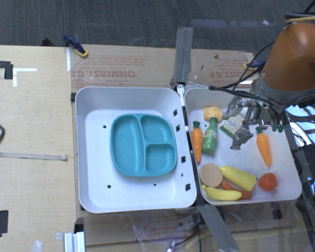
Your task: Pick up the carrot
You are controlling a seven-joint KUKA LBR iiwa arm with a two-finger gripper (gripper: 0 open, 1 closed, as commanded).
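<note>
Bright, even overhead light — soft shadows, mild blur

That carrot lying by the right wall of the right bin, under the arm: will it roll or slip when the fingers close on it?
The carrot tapers to a point, so it may squirt toward its thin end if pinched low. It looks like smooth moulded plastic, probably stiff, light and a bit slippery. Lying loose on the flat floor of the bin, it could roll sideways if the gripper nudges it.

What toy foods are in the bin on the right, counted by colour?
Orange: 2, carrot, carrot
Yellow: 3, corn, banana, bottle
Green: 1, bottle
Red: 2, tomato, sausage
Tan: 1, round piece
Total: 9
</note>
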